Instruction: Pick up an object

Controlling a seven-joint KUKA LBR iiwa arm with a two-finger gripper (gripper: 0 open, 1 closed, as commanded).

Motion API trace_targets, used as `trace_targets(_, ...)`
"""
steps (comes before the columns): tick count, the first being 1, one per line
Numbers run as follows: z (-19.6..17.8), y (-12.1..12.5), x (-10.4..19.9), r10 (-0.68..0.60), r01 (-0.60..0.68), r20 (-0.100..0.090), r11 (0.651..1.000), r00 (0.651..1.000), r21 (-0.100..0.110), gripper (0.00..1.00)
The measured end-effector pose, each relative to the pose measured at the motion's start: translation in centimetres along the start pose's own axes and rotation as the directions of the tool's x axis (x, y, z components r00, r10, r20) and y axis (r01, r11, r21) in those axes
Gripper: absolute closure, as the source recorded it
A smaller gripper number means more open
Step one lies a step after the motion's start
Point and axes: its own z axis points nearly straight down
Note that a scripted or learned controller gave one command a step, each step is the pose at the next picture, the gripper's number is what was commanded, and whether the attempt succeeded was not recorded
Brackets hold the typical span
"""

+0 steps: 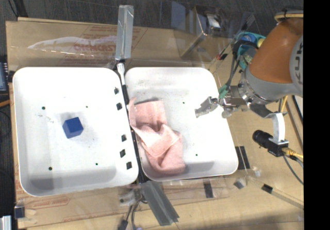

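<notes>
The gripper (205,108) hangs over the right bin (206,77), near its right wall, and its fingers are too small and blurred to read, so open or shut I cannot tell. Nothing shows between them. Across the same bin, against its left wall, lies a crumpled pink cloth (156,136), well apart from the gripper. Over in the left bin (31,84), a blue cube (73,127) sits left of centre.

— How does the arm (281,61) look?
— It has an orange rounded band above a grey wrist. Thin green and blue cables run beside it.
— And the gripper (206,106)?
— Small, grey metal, with pale fingers.
</notes>
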Motion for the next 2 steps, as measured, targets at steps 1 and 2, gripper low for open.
trace_targets(1,15.0,1.2,2.6,-0.155,0.155,0.001,0.988,0.988,-0.007,0.0)
trace_targets(2,15.9,8.5,6.8,-0.421,0.421,0.005,0.907,0.907,-0.008,0.0)
